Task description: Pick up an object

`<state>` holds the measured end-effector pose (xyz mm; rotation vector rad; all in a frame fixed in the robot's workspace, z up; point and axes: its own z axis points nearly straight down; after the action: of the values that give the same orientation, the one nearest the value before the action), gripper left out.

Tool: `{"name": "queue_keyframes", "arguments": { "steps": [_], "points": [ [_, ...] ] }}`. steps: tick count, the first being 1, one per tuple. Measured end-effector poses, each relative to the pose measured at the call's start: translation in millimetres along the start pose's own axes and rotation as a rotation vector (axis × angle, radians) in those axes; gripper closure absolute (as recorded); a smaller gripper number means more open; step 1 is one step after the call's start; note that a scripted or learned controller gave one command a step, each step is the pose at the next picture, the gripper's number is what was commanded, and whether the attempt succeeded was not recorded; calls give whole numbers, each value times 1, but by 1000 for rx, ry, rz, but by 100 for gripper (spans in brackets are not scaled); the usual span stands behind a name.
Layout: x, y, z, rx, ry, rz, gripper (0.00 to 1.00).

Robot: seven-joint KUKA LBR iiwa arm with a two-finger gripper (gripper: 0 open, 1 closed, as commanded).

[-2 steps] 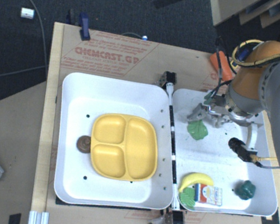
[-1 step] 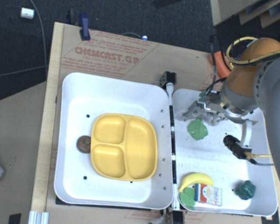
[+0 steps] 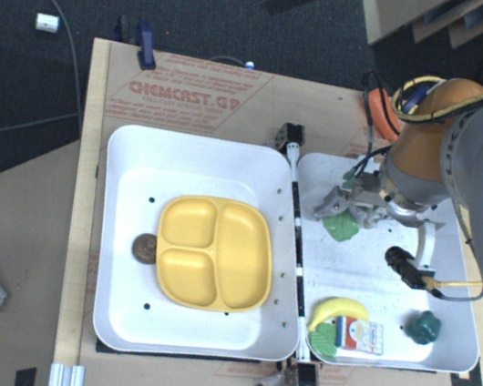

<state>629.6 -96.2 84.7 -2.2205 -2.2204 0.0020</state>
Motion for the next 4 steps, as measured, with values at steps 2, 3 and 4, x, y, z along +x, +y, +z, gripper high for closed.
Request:
{"name": "queue_keyframes", "arguments": {
  "steps": [2, 3, 4],
  "points": [
    [0, 12, 0, -1, 1, -1, 0],
    [-13, 5, 0, 0, 0, 0, 0],
    [-15, -8, 0, 0, 0, 1, 0]
  ]
}}
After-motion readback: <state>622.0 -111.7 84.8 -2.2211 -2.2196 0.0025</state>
